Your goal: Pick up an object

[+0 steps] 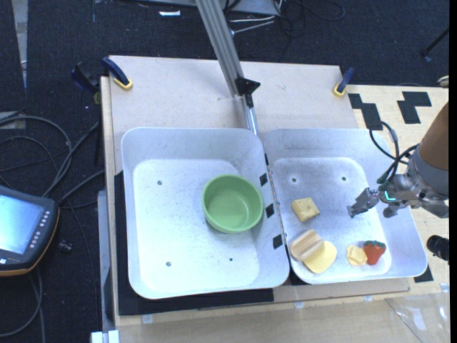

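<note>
Camera view, looking down at a slant: arm reaching in from the right, gripper (360, 204) hovering over the right bin (314, 148), near its right side. Whether the pincer is open or closed, cannot tell; it is reading as a dark blur at this angle. Nothing is showing between its tips, so no hold to report.

Candidates are sitting in the right bin. Yellow cheese cube (305, 209) lying left of the gripper, apart from it. Bread-like piece (305, 242) and pale yellow piece (321, 257) lying touching each other near the front edge. Small yellow piece (356, 255) and strawberry (374, 250) sitting just beside each other, front right, nearest below the gripper.

Left bin (143, 156) is carrying a green bowl (232, 204), upright, near the divide between bins.

Judgement: approach step is in hand, the pick not yet made. Next move is calling for choosing one target and centring over it before descending. Cheese cube is looking the cleanest choice, standing alone; the strawberry pair is risking a nudge on the neighbour.
</note>
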Controlling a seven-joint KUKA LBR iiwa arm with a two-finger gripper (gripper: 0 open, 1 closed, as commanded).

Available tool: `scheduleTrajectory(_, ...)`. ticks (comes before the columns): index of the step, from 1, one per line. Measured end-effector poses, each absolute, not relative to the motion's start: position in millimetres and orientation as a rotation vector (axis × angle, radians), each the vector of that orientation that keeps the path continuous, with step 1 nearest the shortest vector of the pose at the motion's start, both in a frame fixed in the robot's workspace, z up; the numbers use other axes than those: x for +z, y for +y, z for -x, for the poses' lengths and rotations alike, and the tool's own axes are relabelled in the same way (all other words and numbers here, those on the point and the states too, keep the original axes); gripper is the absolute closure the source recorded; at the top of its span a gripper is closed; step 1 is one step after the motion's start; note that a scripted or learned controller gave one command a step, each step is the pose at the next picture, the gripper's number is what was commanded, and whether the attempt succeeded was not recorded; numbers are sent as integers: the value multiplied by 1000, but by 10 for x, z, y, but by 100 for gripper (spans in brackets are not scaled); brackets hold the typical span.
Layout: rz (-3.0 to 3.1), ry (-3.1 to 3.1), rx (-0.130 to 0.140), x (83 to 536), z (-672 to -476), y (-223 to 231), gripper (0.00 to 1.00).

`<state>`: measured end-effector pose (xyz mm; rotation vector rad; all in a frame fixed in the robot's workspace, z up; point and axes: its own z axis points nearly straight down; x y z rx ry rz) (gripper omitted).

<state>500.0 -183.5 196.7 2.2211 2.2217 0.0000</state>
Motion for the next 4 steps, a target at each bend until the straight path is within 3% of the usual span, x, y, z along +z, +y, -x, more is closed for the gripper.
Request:
scheduleTrajectory(1, -2221, 2222, 0, 1966, -5000, -1835, 0)
scheduleTrajectory(3, -2224, 2224, -3, 935, -5008, -1740, 0)
scheduleTrajectory(4, -2221, 2221, 0, 1055, -5020, -1743, 100)
